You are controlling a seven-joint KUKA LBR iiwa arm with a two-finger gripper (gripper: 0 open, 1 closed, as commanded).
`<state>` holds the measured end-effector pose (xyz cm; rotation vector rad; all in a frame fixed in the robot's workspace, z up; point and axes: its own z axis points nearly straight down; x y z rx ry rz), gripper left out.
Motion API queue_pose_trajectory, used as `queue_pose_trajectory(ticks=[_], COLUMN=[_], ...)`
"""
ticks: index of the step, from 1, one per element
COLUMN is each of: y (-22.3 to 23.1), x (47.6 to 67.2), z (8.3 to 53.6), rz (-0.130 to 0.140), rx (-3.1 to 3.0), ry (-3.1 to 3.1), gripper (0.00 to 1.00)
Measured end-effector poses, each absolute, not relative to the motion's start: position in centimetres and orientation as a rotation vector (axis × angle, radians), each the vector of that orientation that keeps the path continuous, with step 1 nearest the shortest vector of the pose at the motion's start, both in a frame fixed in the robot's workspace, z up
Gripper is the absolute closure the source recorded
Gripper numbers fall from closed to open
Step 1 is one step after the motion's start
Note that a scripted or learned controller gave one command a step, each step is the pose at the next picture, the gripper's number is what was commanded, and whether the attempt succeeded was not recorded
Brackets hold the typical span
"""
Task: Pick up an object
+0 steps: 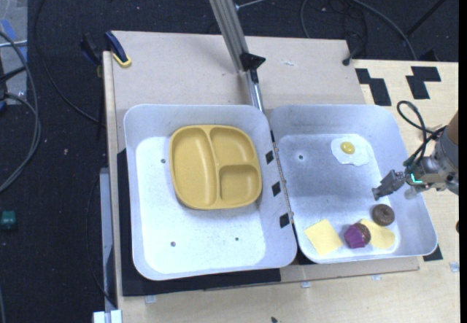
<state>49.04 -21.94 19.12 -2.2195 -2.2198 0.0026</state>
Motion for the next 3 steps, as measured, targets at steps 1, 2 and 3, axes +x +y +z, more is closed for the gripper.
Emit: queue_pose_trajectory(ticks=[1, 2, 3], y=[-21.9, -21.5, -22.1], x=[49.1, 49.3, 49.8], z=[19.2, 12.9, 10.0], rz=[0.001, 0.002, -0.003], rx=[-2.221, -2.219, -2.243], ry=[-2.222, -2.218, -2.236], gripper=[0.00, 0.00, 0.00])
